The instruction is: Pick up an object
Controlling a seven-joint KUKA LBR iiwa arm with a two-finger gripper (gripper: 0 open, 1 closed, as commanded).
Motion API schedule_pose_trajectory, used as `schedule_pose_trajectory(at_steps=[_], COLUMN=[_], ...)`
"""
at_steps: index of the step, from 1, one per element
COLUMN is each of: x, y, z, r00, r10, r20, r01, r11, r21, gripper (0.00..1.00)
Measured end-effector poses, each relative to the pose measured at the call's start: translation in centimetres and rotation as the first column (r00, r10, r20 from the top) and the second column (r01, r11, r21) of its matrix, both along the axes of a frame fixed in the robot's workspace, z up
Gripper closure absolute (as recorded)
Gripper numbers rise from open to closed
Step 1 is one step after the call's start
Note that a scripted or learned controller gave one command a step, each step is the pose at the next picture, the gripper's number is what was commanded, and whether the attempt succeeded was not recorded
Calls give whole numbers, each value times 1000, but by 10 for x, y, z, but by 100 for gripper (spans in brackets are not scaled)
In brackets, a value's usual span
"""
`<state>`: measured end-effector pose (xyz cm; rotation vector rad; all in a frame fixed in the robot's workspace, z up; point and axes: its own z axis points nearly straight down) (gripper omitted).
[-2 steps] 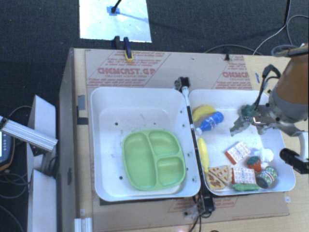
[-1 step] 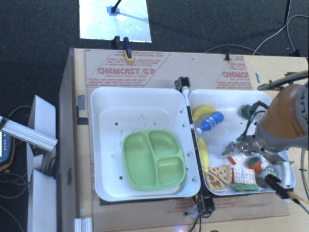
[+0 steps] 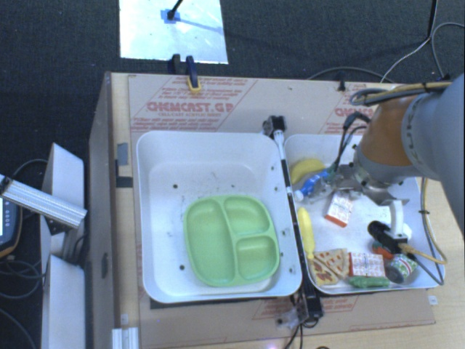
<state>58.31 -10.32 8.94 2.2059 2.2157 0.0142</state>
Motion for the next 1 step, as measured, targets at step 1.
schedule_pose_trajectory(at_steps=[1], x=[-36], y=[3], z=[0], r00=[1000], r10=[-2], r20=[0], r01=[2], r11=[1000], r21=[-1], gripper=[0])
